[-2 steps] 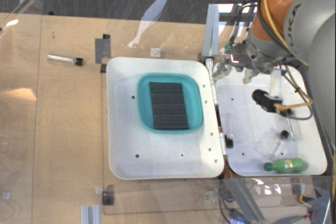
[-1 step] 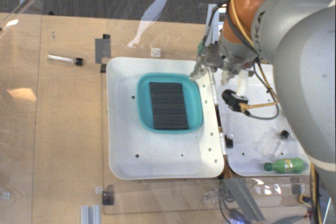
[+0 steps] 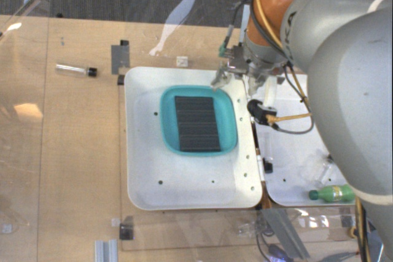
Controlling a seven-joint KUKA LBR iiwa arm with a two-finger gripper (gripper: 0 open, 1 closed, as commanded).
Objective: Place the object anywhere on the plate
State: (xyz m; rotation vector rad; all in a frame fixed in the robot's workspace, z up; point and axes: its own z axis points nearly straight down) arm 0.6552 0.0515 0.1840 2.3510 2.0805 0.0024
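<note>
Teal plate point(image 3: 199, 121) flat in left bin; green bottle point(image 3: 333, 194) lying in right bin.

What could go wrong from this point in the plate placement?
1. The green bottle lies in the right bin, while the gripper sits at the far edge of the left bin, so a placement may happen with nothing carried.
2. The gripper is beside the teal plate's rim and could nudge it on descent.
3. The bottle lies on its side and might roll off the plate.
</note>
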